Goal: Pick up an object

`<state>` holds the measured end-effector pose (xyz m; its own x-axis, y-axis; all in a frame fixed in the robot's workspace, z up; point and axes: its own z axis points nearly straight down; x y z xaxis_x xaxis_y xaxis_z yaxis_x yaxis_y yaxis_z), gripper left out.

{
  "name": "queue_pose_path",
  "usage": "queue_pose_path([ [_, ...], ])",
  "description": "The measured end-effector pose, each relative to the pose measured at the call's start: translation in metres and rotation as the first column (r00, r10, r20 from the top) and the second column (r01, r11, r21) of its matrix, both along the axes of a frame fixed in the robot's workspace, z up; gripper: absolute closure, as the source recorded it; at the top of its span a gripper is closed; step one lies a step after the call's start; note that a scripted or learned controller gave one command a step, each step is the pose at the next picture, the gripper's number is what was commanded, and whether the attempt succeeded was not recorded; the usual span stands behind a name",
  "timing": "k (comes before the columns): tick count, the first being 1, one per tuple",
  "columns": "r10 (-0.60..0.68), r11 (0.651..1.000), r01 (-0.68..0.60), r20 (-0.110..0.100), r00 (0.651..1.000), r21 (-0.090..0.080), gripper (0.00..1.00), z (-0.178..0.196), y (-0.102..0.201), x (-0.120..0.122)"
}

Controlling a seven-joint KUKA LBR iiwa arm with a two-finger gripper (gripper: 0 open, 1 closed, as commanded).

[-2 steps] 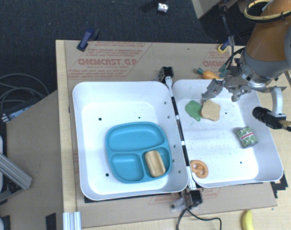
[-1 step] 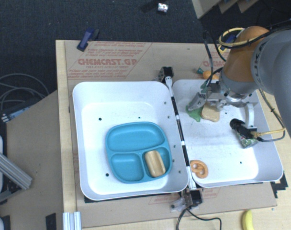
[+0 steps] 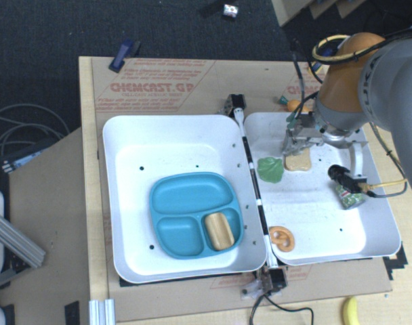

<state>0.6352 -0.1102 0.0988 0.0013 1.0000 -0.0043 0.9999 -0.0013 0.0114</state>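
Note:
My gripper (image 3: 299, 145) hangs low over the back of the right bin (image 3: 379, 239), right above a tan bread-like slice (image 3: 299, 162) that lies just beneath its tip. Whether it touches the slice is not visible. Just left of the slice, by the wall between the bins, lies a green leafy lump (image 3: 270, 169). A brown pretzel (image 3: 282, 238) rests at the right bin's front left corner. A small green packet (image 3: 349, 197) sits toward the bin's right side.
The left bin (image 3: 125, 147) holds a blue divided plate (image 3: 186, 195) with a tan roll (image 3: 219, 230) in its front right compartment. A blue object (image 3: 123, 55) lies on the cardboard behind the bins, and a yellow object (image 3: 352, 311) near the front right edge.

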Motion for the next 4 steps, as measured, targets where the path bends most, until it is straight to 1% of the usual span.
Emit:
queue_pose_path([
  [1,0.0,1.0,0.0,-0.001,1.0,0.0,0.0,0.0,0.0,0.0],
  [2,0.0,1.0,0.0,-0.01,1.0,0.003,0.0,-0.014,-0.033,0.005],
  [3,0.001,1.0,-0.001,-0.009,1.0,0.003,0.0,-0.014,-0.044,0.007],
  [4,0.002,1.0,-0.002,-0.012,1.0,0.005,0.0,-0.014,-0.024,0.007],
])
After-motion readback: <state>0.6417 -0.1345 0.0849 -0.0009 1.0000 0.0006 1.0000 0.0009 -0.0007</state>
